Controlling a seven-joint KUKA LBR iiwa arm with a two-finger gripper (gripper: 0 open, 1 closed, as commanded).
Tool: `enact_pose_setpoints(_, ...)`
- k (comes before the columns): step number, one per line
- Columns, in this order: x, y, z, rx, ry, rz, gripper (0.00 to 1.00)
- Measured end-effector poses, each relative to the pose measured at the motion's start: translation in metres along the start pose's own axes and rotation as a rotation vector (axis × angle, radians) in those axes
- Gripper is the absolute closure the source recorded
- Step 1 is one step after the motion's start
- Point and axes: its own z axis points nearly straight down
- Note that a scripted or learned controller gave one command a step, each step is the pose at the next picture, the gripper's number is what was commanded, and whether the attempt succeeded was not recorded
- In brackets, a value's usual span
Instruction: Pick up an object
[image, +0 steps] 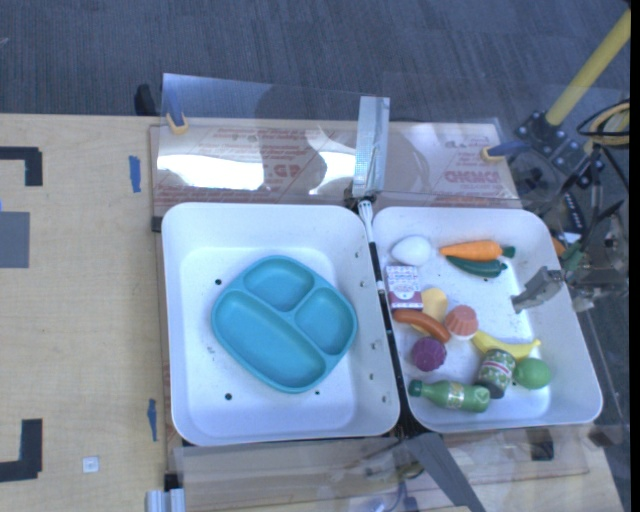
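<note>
While the gripper (535, 290) hangs at the right bin's (575, 405) right edge, its fingers are too blurred to say whether they stand open or closed, and nothing is visible between them. No object is chosen yet. Toys crowd this bin: a carrot (470, 250) and green pod (477, 266) toward the far wall, an egg (411, 249) and small carton (402, 283) by the divider, a banana (500, 346), green ball (533, 373) and bottle (452, 395) near the front. To do this well, I judge the carrot or ball the better target — each lies fairly apart — with a straight descent, fingers astride its narrow width.
</note>
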Motion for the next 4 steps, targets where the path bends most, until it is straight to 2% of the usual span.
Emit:
enact_pose_setpoints(1,-0.012,-0.002,0.153,0.006,0.001,-0.013,0.0)
enact_pose_setpoints(2,0.01,-0.013,0.177,-0.005,-0.002,-0.03,0.0)
enact_pose_setpoints(3,0.009,-0.01,0.165,-0.013,-0.005,-0.029,1.0)
enact_pose_setpoints(4,0.009,-0.011,0.166,-0.012,-0.004,-0.029,0.0)
